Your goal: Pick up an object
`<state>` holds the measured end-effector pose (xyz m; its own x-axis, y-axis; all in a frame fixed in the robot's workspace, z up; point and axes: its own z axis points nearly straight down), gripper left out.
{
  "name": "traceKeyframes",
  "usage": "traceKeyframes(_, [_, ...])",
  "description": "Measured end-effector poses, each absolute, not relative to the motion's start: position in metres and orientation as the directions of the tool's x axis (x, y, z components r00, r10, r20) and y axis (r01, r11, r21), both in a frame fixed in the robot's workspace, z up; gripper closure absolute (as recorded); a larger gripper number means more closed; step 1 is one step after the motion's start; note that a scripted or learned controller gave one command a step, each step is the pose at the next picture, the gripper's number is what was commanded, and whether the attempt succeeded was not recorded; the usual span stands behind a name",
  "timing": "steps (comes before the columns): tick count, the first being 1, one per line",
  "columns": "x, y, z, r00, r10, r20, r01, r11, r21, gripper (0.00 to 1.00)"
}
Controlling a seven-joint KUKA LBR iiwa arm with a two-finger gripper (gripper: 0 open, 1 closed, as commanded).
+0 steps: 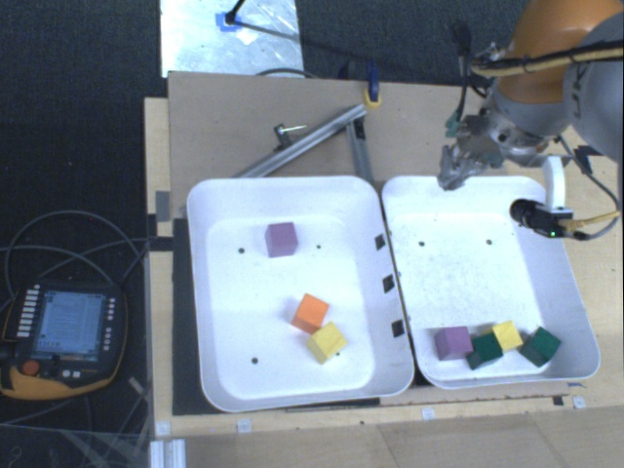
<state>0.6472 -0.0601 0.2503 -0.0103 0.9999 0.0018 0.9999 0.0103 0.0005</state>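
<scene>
Arm (561,52): grey with an orange band, reaching in from the right, wrist above the far edge of the right bin.
Gripper (454,175): over the far left corner of the right bin (487,261), pointing down and toward the left; nothing is seen between its tips, and whether they are spread or pressed together cannot be told.
Left bin (224,359): three blocks.
Purple block (281,239): far half of the left bin, alone, edges roughly square to the bin walls.
Orange block (311,311): near the middle of the left bin, turned so a corner points toward the near edge.
Yellow block (328,341): touching the orange block on its near right side, also turned at a slant.
Right bin, near edge: four blocks in a row running left to right.
Second purple block (452,341): left end of the row.
Green block (484,348): just beside it, tilted.
Small yellow block (507,334): touching the green block.
Dark green block (540,345): right end, turned on a diagonal.
Blocks' long axis: none evident, all look like cubes.
Handheld controller (60,339): on the floor at left, well apart from the bins.
</scene>
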Motion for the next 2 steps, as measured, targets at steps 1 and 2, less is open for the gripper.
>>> traceKeyframes(1, [0.654,0.003,0.250,-0.012,1.000,0.003,1.000,0.012,0.003,1.00])
traceKeyframes(2, [0.662,0.058,0.249,-0.011,1.000,0.003,1.000,0.011,0.003,1.00])
